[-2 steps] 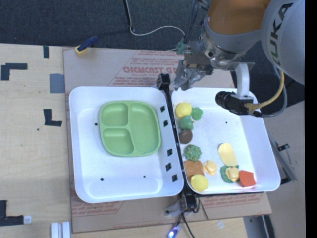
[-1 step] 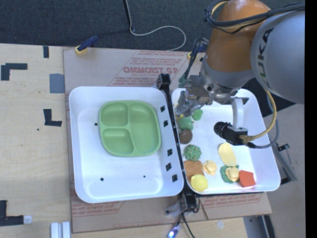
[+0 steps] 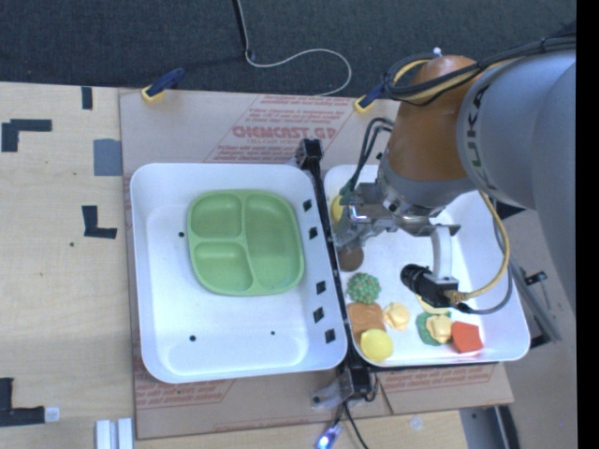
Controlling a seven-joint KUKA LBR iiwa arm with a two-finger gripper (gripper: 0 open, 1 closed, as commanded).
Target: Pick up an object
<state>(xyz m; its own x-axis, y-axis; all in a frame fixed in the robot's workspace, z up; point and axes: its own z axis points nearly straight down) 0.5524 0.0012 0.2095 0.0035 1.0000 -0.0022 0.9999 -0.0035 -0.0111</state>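
My gripper (image 3: 356, 230) reaches down into the left part of the right bin (image 3: 505, 293), under the orange-banded wrist. A small brown round piece (image 3: 351, 259) lies just below it, and a yellow piece (image 3: 337, 209) peeks out at its left side against the bin wall. Toward the bin's front lie a green broccoli (image 3: 363, 286), an orange-brown piece (image 3: 365, 317), a yellow lemon (image 3: 376, 345), a small pale yellow piece (image 3: 397, 317), a green and yellow piece (image 3: 433, 328) and a red-orange block (image 3: 467, 337). The arm hides the back of this bin.
The left bin (image 3: 159, 279) holds a green divided plate (image 3: 245, 241). A black divider strip (image 3: 321, 251) runs between the two bins. A black cable fitting (image 3: 426, 283) hangs off the arm above the toys. Cardboard lies under both bins.
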